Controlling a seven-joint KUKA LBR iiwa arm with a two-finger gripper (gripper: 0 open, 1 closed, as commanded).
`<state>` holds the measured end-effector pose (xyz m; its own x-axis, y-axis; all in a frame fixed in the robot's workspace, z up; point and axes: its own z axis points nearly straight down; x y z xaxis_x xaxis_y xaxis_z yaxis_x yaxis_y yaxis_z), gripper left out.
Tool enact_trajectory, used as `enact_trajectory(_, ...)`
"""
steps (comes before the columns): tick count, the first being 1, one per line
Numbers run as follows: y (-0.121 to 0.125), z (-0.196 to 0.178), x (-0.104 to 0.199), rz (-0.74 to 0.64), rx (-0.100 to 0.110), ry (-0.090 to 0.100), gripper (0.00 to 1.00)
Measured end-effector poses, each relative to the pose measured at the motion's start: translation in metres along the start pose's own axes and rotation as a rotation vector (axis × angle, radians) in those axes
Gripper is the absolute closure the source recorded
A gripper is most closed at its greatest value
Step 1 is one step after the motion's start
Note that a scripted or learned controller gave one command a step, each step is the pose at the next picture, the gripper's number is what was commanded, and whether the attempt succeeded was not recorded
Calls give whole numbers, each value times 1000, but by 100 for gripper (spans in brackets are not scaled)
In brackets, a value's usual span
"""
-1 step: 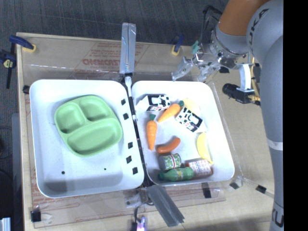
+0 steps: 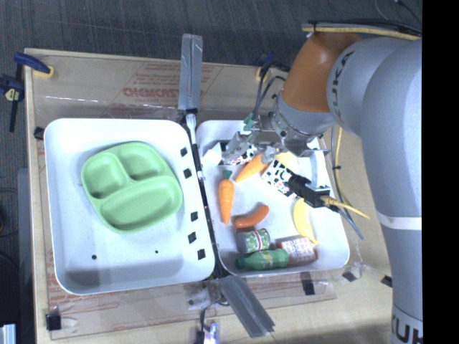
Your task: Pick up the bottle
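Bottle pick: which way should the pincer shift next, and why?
Probably toward the near edge of the right bin. The green bottle lies on its side there, beside a small can, while the pincer hangs over the far end above a carrot, well apart from the bottle.

Bottle (image 2: 264,259): green, glossy plastic look, paper-like label. Divided plate (image 2: 131,185): pale green plastic, smooth, satin. Bins (image 2: 64,264): white plastic, smooth, faint sheen. Bench (image 2: 86,74): light wood, matt, under a clear shiny film. Carrot (image 2: 226,201), sausage (image 2: 251,216), banana (image 2: 304,221): moulded plastic, smooth. My arm (image 2: 387,99): grey shell, satin; orange band (image 2: 315,74) glossy.
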<state>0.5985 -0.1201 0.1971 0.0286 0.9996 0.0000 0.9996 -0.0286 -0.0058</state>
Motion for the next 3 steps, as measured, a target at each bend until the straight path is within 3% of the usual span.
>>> enact_trajectory(1, -100, 48, 26, 100, -4, 0, 0)
enact_trajectory(2, -97, -84, 46, -178, -8, -1, 0)
enact_trajectory(3, -122, -6, -5, 266, -1, 1, 0)
